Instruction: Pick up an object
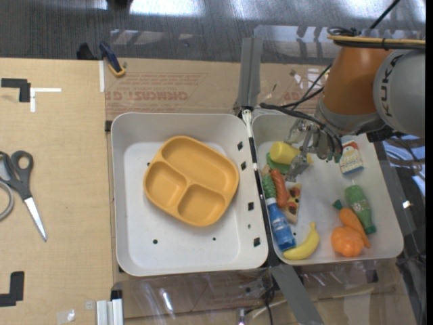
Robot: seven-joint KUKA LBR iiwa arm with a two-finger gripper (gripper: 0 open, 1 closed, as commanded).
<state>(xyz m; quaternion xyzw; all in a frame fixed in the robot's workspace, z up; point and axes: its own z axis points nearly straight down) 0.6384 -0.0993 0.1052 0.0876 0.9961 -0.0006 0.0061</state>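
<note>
The arm reaches over the right bin (pixel 385 202), its hand (pixel 312 151) low at the far end, just right of a yellow-green toy (pixel 283 152). I cannot tell how the hand is set. Nearer lie a blue bottle (pixel 280 225), banana (pixel 303 244), orange (pixel 347 242) and green bottle (pixel 358 206). The left bin (pixel 128 208) holds a yellow divided plate (pixel 191 180).

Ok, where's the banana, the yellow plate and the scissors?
banana (pixel 304 245): camera view, middle of its curved body.
yellow plate (pixel 191 180): camera view, the ridge where its three sections meet.
scissors (pixel 22 181): camera view, just below the handle loops.
</note>
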